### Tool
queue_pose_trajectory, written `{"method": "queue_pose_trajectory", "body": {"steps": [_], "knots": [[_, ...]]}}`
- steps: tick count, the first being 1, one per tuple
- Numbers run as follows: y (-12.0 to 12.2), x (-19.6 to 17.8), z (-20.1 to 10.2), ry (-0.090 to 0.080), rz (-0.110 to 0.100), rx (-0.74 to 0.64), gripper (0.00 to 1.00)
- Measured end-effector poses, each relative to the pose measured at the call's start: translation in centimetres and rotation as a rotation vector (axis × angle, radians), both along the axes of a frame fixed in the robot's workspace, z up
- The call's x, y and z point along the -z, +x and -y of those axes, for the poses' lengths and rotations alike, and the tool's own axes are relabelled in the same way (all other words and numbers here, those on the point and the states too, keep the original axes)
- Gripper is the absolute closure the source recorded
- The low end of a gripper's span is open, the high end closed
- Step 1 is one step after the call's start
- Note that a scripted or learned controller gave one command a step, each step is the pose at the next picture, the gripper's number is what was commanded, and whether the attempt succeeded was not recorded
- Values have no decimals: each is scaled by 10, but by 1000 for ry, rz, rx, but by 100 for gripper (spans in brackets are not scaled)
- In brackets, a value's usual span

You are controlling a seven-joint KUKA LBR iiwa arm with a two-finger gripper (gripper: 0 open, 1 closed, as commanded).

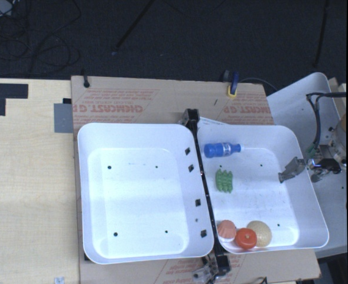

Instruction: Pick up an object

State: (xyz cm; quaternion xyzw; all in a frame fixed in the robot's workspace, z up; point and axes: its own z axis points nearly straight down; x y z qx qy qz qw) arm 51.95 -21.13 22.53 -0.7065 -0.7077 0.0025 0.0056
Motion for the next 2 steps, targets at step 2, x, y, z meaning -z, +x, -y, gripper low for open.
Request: {"method": "queue_pose_trajectory", "body": {"steps": [2], "knots": [[-38, -119, 3, -9, 22, 0, 0]]}}
